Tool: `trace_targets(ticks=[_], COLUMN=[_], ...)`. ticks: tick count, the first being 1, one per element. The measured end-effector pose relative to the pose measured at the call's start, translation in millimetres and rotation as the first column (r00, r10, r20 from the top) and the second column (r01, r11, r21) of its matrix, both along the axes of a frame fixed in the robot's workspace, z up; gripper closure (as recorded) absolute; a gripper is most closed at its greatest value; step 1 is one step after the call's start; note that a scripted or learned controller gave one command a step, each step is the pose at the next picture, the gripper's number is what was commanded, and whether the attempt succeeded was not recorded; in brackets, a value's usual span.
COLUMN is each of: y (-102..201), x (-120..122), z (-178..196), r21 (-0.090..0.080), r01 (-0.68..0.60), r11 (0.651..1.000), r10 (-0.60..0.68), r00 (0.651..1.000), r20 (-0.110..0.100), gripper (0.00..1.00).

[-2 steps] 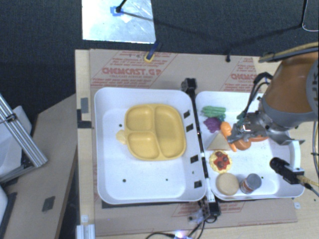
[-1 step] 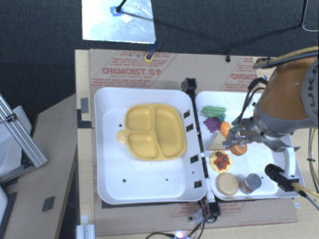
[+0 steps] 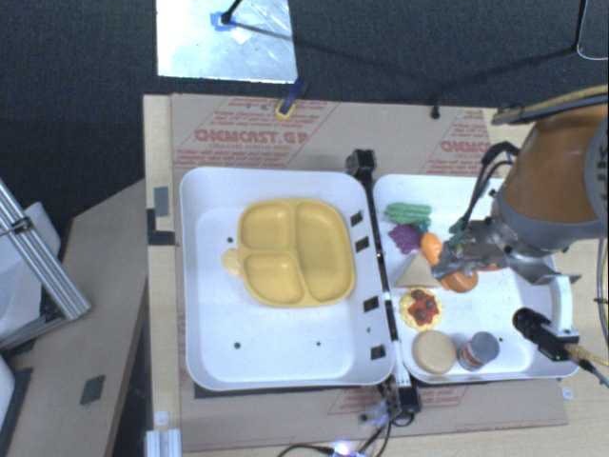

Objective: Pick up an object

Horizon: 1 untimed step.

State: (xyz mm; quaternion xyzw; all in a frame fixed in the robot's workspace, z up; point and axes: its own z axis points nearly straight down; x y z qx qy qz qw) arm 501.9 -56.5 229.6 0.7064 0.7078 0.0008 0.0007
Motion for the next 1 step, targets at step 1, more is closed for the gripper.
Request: trace_targets(ticks=[1], y=[5.7], x=[-4.9], z=[4.6], r21=[0.0], r01=[-0.004], r11=[1.0], r10=[0.004], r00=[1.0], r20=[0.0], gripper=[1.0])
